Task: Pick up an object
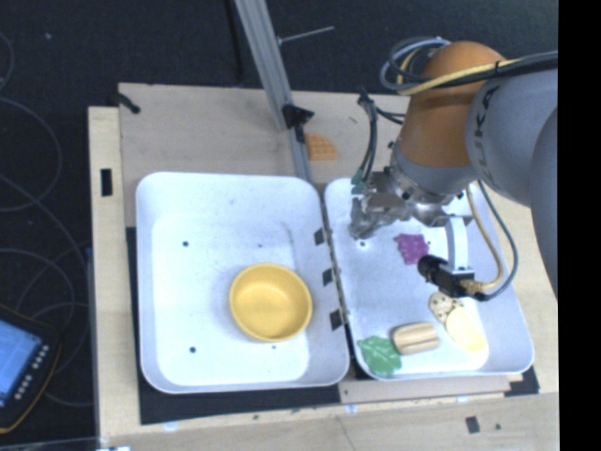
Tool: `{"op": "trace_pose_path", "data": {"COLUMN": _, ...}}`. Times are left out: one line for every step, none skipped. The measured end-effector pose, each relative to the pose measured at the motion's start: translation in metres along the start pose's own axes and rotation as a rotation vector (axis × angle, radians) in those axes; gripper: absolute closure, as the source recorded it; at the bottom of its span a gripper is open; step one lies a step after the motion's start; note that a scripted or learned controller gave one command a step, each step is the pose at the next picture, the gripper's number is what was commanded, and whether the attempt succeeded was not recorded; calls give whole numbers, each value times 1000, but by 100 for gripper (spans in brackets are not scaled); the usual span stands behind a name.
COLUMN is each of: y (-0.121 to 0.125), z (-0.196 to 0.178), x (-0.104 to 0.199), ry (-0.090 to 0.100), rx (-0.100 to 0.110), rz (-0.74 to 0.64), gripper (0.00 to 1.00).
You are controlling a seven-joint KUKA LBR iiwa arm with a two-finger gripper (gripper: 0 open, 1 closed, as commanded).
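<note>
Purple object (410,247) is lying in the right bin (507,350), just right of the jaws (362,225), which are hanging low at the bin's far-left corner; spread or pressed, cannot tell. Risk: descending here is closing on bare floor, missing everything.

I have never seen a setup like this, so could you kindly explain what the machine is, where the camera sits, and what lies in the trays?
One camera looks down at a slant on a bench with two shallow white bins. The grey arm with an orange band reaches in from the right; its hand hangs over the right bin, with nothing visible in it. The left bin holds a yellow bowl. The right bin holds a purple piece, a green piece, a tan roll and a pale yellow item.
</note>
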State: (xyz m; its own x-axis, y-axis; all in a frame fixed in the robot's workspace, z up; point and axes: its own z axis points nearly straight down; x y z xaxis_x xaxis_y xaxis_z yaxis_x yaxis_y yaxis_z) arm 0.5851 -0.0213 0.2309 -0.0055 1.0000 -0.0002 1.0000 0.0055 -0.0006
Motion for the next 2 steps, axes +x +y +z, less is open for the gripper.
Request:
{"op": "trace_pose_path", "data": {"y": -8, "z": -14, "x": 51, "ry": 3, "rx": -3, "rz": -4, "gripper": 100}}
{"op": "trace_pose_path", "data": {"y": -14, "z": -3, "x": 102, "ry": 1, "rx": 0, "rz": -1, "gripper": 100}}
